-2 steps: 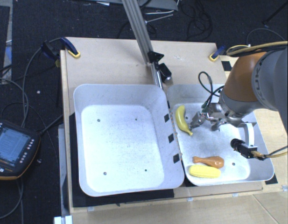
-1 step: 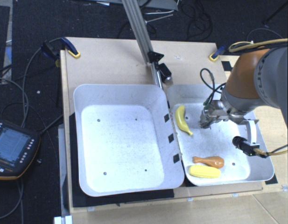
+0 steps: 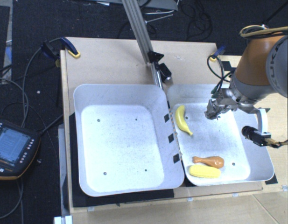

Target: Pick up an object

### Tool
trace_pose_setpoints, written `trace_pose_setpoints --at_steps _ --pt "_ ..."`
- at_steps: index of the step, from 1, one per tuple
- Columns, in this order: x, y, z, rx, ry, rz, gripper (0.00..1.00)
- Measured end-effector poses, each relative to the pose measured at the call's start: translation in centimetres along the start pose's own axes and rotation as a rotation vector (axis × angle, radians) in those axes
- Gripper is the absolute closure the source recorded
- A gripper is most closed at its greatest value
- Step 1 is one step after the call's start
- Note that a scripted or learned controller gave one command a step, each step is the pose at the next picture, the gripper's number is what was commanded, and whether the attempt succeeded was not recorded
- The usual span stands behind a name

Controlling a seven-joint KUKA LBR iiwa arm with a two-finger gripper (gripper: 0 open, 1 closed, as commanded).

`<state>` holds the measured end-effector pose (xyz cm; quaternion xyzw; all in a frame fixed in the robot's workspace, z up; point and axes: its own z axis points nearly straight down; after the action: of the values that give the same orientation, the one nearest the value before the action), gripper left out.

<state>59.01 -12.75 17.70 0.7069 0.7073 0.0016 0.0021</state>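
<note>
A yellow banana [image 3: 182, 120] lies in the right bin [image 3: 242, 139] near its left wall. At the bin's front sit an orange-brown chicken drumstick [image 3: 210, 161] and, just in front of it, a yellow corn-like piece [image 3: 204, 171]. My gripper [image 3: 213, 112] hangs over the back middle of the right bin, to the right of the banana and apart from it. Nothing shows between it and the bin floor.
The left bin [image 3: 120, 139] is beside the right one, sharing a raised middle edge. A slanted metal pole [image 3: 141, 31] rises from behind the bins. A clamp [image 3: 69, 48] sits at the bench's back left corner. A pendant [image 3: 10, 148] lies off the bench at left.
</note>
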Motion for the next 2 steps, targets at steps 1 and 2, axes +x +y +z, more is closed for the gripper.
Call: trace_pose_setpoints --at_steps 1,2 --pt "0.0 0.1 -5.3 0.000 0.000 0.000 1.00" --pt "0.0 0.2 -6.7 0.004 0.001 0.000 1.00"
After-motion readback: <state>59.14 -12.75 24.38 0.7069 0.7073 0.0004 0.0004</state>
